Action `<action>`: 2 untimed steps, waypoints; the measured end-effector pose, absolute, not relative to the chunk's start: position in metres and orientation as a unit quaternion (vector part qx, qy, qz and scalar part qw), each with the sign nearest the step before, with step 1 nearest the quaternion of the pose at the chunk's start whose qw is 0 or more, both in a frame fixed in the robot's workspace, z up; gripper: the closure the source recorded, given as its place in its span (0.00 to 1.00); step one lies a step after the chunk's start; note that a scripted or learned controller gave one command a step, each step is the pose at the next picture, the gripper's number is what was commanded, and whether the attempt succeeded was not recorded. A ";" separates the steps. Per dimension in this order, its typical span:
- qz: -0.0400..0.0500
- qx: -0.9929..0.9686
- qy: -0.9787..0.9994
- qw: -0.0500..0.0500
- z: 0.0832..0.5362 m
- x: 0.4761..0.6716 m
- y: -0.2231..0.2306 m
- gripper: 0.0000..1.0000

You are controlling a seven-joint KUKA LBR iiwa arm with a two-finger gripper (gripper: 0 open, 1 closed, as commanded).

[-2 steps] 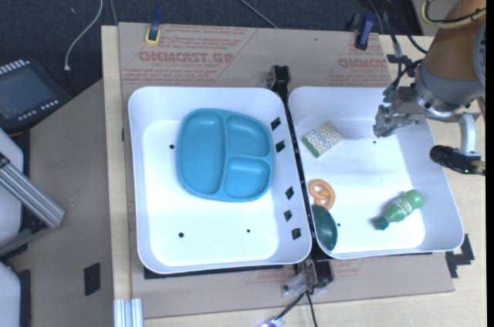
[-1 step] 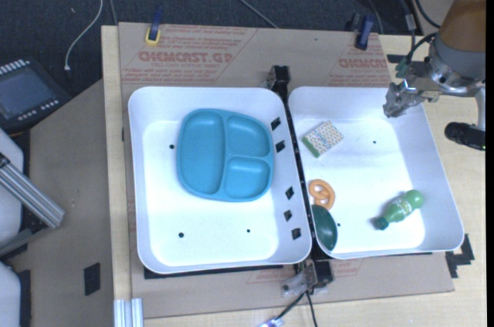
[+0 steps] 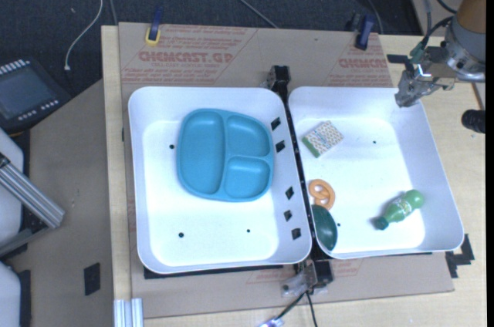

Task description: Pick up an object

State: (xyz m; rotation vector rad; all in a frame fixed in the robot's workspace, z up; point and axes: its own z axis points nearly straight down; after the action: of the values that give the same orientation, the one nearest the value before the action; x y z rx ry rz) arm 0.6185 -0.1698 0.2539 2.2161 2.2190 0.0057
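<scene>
In the right bin [image 3: 421, 152] lie a green bottle [image 3: 400, 210] near the front right, an orange pretzel-shaped ring [image 3: 322, 193] by the divider, a dark green oval piece [image 3: 325, 228] at the front left corner and a small checkered green-white packet [image 3: 323, 138] further back. My gripper [image 3: 407, 95] hangs over the bin's far right corner, well apart from all of these. Nothing shows between its tips.
The left bin [image 3: 154, 179] holds a blue divided plate [image 3: 225, 155]. Black clips [image 3: 279, 76] join the two bins along the middle. Blue clamps [image 3: 155, 26] hold the cardboard base at the back. Cables lie on the dark floor beyond.
</scene>
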 end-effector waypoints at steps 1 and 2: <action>0.000 0.706 0.709 -0.002 0.241 0.601 -0.122 1.00; 0.001 0.705 0.709 -0.002 0.249 0.585 -0.068 1.00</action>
State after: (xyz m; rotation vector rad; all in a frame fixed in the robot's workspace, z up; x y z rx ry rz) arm 0.5847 -0.0677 0.2491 2.2173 2.2313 0.0019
